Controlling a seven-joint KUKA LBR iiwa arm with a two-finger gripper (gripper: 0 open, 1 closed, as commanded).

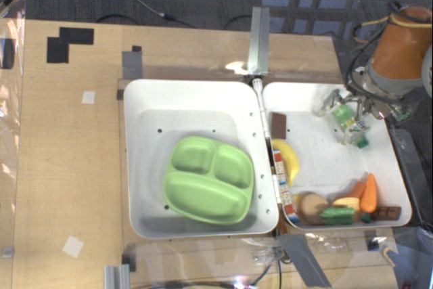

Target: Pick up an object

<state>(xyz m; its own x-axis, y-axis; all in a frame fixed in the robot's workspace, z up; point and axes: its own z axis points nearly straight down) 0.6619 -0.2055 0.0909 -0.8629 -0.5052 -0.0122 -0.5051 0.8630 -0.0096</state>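
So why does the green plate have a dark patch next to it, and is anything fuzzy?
In the camera view, light from above casts a soft shadow left of the green plate on the left bin; the gripper looks blurry, and a bright glare spot sits on the metal bracket.

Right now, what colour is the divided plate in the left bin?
Light green, seen in the camera view: the divided plate.

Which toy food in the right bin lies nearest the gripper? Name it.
The banana, lying alone by the divider between the bins. The carrot and the other pieces are clustered at the right bin's bottom edge, farther from the gripper.
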